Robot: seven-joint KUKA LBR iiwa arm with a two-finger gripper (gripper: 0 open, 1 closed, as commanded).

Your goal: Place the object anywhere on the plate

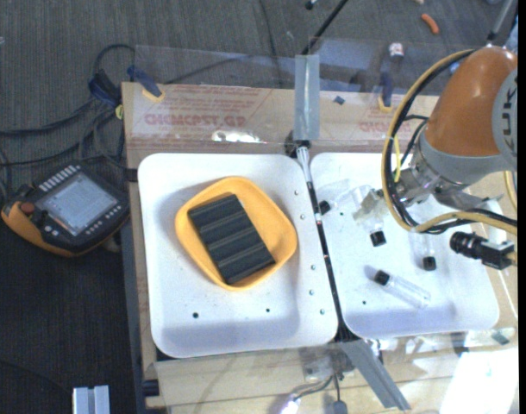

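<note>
Left bin [159,257]: black block [232,238] on plate [280,231].

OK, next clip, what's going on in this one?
A grey KUKA arm with an orange band reaches in from the right, over the right bin. In the left bin a yellow plate already carries a dark ribbed block, lying flat across its middle. The right bin holds a clear tube with a black cap and a few small black bits. The wrist hides the gripper, so nothing can be said about a grasp.
</note>
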